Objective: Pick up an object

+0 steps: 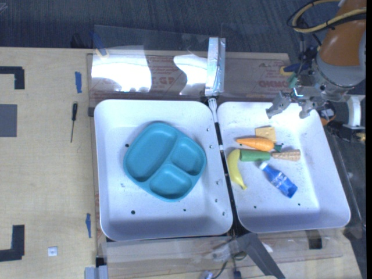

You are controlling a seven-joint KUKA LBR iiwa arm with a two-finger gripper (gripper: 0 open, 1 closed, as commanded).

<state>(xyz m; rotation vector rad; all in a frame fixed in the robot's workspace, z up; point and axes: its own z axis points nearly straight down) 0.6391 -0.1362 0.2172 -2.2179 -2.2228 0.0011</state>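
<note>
The right bin [325,173] holds a small cluster of toy foods. An orange carrot [254,143] lies beside a yellow cheese wedge [265,132]. Below them are a green piece [256,155], a tan cone-like piece [286,154], a yellow banana [235,168] and a blue tube [280,181]. My gripper [291,108] hangs over the bin's far right corner, up and to the right of the cheese. Its fingers [276,107] are spread open with nothing between them.
The left bin [110,202] carries a blue divided plate [165,160]. A clear plastic wall [151,68] with a metal post [214,65] stands behind both bins. A raised rim [220,156] separates the two bins.
</note>
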